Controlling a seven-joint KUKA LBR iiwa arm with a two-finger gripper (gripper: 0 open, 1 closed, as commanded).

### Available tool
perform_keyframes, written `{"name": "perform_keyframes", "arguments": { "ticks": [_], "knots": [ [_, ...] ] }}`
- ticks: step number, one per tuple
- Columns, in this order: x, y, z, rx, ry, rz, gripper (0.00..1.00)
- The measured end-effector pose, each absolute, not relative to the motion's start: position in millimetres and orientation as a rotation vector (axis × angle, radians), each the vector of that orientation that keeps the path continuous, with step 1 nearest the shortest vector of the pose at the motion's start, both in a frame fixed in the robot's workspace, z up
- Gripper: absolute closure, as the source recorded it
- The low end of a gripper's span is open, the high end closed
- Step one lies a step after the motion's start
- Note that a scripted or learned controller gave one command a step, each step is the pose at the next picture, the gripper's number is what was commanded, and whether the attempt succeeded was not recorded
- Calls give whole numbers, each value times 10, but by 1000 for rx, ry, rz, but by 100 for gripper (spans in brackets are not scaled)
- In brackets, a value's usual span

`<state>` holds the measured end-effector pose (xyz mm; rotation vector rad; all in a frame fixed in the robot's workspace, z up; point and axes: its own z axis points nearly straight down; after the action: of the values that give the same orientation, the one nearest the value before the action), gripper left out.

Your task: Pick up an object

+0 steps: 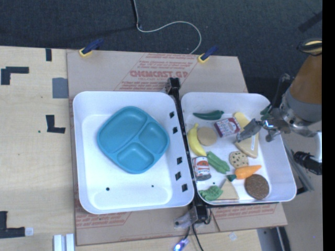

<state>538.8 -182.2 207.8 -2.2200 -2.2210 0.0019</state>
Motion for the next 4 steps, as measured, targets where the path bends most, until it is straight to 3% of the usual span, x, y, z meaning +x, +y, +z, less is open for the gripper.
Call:
{"name": "perform_keyframes", "arguments": {
  "ticks": [1, 2, 3, 4],
  "knots": [
    [4811, -1534, 2315, -2218, -2220, 1, 0],
    [4836, -1539, 2399, -2217, -2222, 1, 100],
    [5503, -1104, 1830, -2214, -2227, 1, 100],
    [5306, -405, 1994, -2209, -2227, -1, 100]
  ]
}}
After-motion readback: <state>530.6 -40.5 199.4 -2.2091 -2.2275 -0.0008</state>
